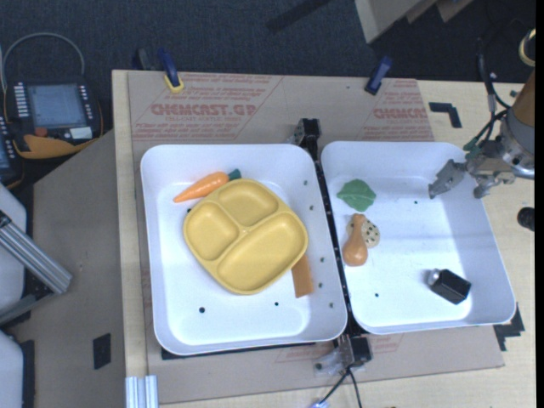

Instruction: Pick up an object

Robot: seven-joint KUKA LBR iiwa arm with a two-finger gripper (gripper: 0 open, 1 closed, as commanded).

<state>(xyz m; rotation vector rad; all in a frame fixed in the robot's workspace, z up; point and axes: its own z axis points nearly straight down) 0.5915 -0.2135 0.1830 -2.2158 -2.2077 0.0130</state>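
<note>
Two white bins on a cardboard-covered desk printed "CHEMCAST GP" in red.
End effector released over right bin; dark carpeted floor behind.

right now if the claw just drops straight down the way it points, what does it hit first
Most likely bare floor of the right bin near its upper right corner. The claw hangs open, fingers spread, with nothing under it that I can see. The green leaf lies well to its left. Its height is hard to judge from this slant.

Plate and carrot in left bin; leaf in right bin.
</note>
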